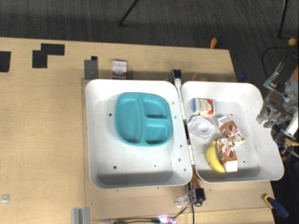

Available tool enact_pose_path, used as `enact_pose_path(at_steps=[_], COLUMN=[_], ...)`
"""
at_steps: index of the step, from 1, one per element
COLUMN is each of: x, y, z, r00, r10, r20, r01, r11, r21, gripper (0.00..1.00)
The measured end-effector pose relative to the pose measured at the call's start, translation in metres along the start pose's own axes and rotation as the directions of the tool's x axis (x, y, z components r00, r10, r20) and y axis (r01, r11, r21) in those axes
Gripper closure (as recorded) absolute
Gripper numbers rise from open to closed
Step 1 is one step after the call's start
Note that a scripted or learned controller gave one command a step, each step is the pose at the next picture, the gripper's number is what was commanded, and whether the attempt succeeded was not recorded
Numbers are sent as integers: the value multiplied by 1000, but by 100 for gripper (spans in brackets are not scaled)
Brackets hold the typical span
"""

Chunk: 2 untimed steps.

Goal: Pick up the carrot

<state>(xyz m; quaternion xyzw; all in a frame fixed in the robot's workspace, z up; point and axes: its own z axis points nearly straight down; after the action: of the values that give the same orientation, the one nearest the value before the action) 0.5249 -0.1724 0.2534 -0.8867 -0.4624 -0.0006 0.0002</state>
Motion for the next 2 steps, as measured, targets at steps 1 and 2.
enact_pose_path(at_steps=[1, 2], x=[-14, 61], y=[27, -44], z=[-96, -2], r00=[990, 994], r10=[-144, -112], r20=[1, -1], r01=[144, 112], r11=[990, 994], r21=[-13, 6], gripper=[100, 100])
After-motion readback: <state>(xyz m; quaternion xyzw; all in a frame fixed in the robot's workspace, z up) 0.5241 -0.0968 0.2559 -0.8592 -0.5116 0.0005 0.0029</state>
